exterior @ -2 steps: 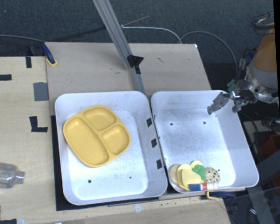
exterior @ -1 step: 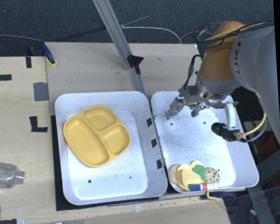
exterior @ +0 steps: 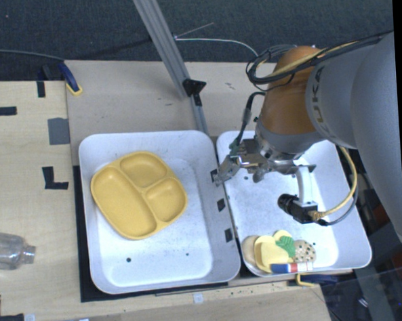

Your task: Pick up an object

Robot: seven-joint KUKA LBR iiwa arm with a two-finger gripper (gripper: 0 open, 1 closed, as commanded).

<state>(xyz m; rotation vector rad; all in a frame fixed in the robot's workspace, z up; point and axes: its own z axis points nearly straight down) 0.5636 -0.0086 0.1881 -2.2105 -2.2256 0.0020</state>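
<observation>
In the left bin [exterior: 153,264] lies a yellow divided plate [exterior: 138,193], flat and toward the back left. At the front edge of the right bin [exterior: 348,239] sits a small cluster: a pale yellow piece [exterior: 259,251], a green piece [exterior: 284,243], a speckled round piece [exterior: 303,252] and a red-and-blue stick [exterior: 289,268]. My gripper [exterior: 245,167] hangs below the grey and orange wrist [exterior: 287,117], over the back left part of the right bin, close to the wall between the bins. It is well behind the cluster. The wrist hides much of it.
A black part with a yellow cable [exterior: 295,208] hangs from the arm above the right bin. A metal pole [exterior: 171,53] slants in from the back. A clear bottle [exterior: 9,251] lies on the bench at far left.
</observation>
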